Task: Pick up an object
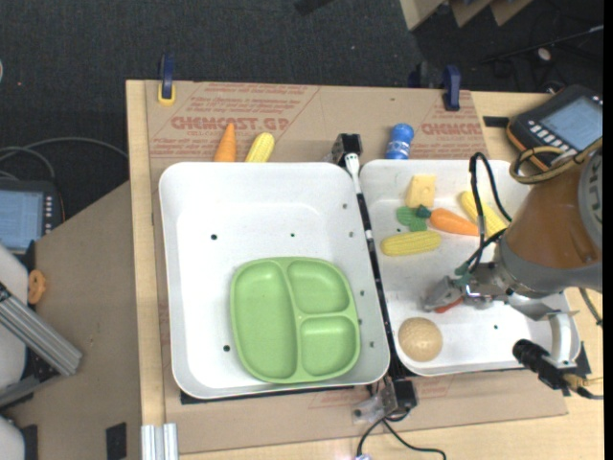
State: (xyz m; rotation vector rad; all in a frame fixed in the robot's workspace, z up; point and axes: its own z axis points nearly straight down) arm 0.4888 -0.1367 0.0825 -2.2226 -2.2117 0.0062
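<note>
The right white bin [476, 341] holds a yellow corn cob [410, 244], an orange carrot [452, 222], a green leafy piece [414, 216], a pale yellow block [420, 190], a yellow banana [476, 209] and a round tan bun [420, 338]. My gripper [442, 297] reaches in from the right and sits low over the bin floor. It is below the corn cob and just above and right of the bun. It touches neither, and I see nothing held in it.
The left white bin [259, 209] carries a green divided plate [294, 317]. Behind the bins on the bench lie an orange carrot [225, 143], a yellow piece [260, 147] and a blue bottle [400, 142]. A handheld pendant [560, 127] rests at the far right.
</note>
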